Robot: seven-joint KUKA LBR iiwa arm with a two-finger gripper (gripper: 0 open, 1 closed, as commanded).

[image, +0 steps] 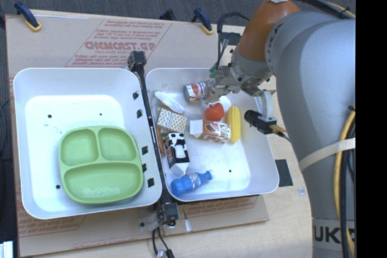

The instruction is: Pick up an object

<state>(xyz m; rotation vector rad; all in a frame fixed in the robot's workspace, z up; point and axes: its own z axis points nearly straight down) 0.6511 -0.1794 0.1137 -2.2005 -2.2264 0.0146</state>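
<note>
Reaching arm: grey robot arm with orange band [266,24] comes in from the table's right side, wrist over the far part of the right bin.
End effector: end effector [213,89] sits low in the right shallow white plastic bin [263,173], near its far edge, just beside the small red-and-white can [195,91]; can't tell how far open it is, nothing clearly gripped.
Right bin contents: can near far edge; red round tomato-like toy [214,111] and yellow corn-shaped toy [234,123] toward the bin's right side, touching an orange printed packet [216,132]; white crumpled wrapper [168,101] and checkered tan packet [172,121] along the left wall; black-and-white small box [177,150] below them; blue plastic bottle lying flat [190,182] at the near left corner.
Left bin: left shallow white plastic bin [36,90] holds a light green three-compartment plastic plate [100,164], toward its near edge.
Table: brown cardboard sheet with red print [118,45] under both bins, blue clamps [28,15] at far edge.
</note>
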